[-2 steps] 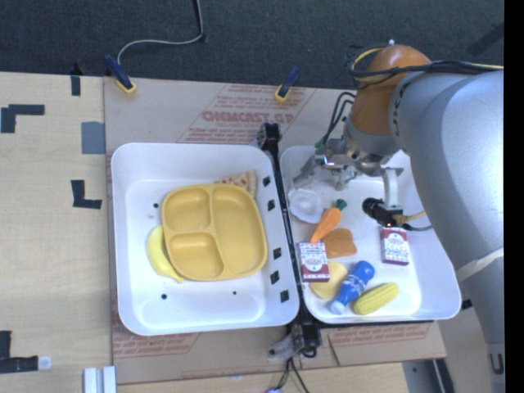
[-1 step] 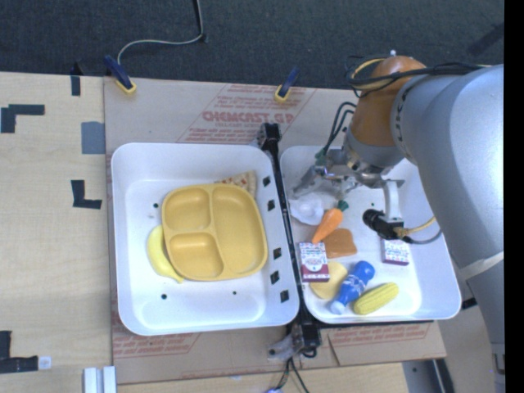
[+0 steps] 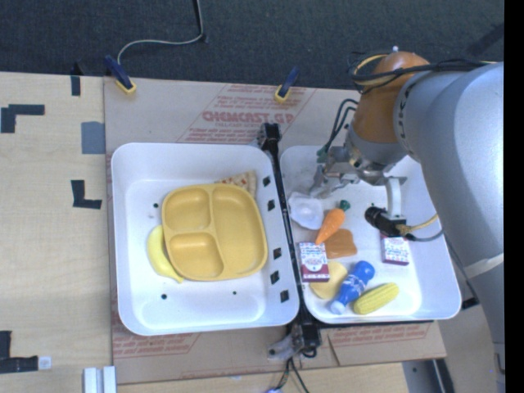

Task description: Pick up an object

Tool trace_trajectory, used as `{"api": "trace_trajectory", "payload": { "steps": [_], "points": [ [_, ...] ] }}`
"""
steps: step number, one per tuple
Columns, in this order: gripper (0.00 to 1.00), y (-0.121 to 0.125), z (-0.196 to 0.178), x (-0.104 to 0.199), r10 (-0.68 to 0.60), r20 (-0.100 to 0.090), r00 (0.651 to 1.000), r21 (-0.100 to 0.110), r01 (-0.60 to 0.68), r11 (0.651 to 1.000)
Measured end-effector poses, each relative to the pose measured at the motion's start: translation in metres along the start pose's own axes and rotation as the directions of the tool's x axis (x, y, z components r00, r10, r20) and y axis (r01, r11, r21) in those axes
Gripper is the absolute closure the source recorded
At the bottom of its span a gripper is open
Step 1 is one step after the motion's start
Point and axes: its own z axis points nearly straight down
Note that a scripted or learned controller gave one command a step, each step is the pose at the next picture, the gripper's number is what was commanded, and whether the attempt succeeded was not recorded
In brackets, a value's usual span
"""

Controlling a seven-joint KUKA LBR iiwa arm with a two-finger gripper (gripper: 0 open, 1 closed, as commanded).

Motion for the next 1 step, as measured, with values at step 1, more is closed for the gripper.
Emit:
{"api": "trace_trajectory", "payload": {
  "steps": [1],
  "points": [
    [0.0,-0.0001,0.0002,0.0,0.0,0.0,1.0,0.0,0.0,1.0]
  ]
}}
